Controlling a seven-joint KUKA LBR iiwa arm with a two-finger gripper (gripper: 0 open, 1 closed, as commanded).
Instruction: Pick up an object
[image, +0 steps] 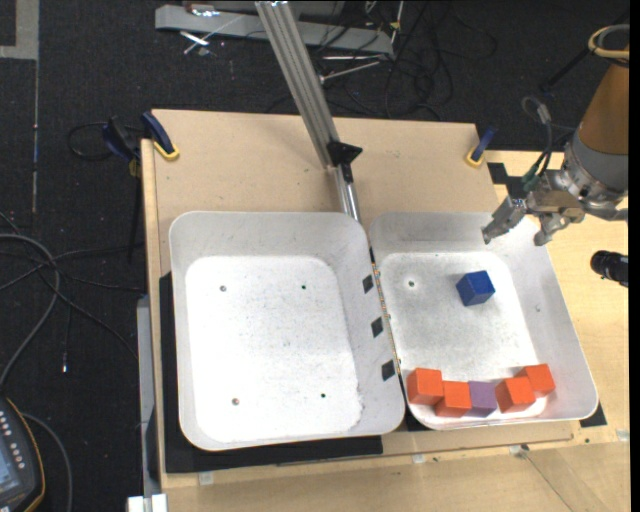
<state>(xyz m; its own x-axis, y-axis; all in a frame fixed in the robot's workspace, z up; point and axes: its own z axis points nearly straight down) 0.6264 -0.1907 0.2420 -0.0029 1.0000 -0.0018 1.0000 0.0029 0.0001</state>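
Note:
A blue cube (476, 288) lies alone in the upper middle of the right bin (560, 310). Along that bin's near edge sits a row of blocks: an orange one (427, 385), another orange one (456, 397), a purple one (483, 396), and two more orange ones (515, 393) (539, 378). My gripper (520, 228) hovers above the far right corner of the right bin, up and to the right of the blue cube. Its two fingers are spread apart with nothing between them.
The left bin (190, 300) lies beside the right one. A slanted metal pole (305, 85) rises from the bench behind the bins. Blue-and-yellow clamps (160, 135) (480, 148) grip the bench's far corners.

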